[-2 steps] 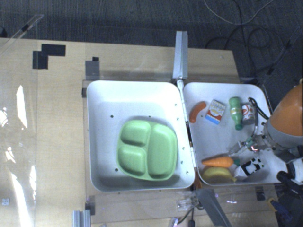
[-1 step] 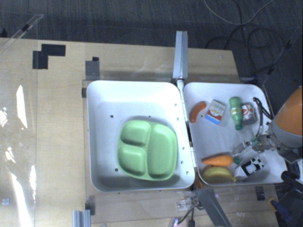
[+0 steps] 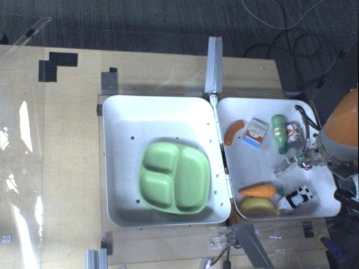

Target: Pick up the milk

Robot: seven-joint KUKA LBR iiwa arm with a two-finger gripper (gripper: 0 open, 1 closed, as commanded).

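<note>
Right bin (image 3: 247,167), shallow white plastic with rounded corners, on a pale wooden table (image 3: 50,150). The milk (image 3: 299,196), a small boxy carton patterned in black and white patches, lies at the bin's lower right, just right of a tapered orange carrot (image 3: 258,191) and a curved yellow banana (image 3: 258,207). The metallic gripper (image 3: 296,158) hangs above it, near a green bottle (image 3: 279,132); whether it is open cannot be told. The left bin (image 3: 120,122) holds a glossy green sectioned plate (image 3: 175,177).
</note>
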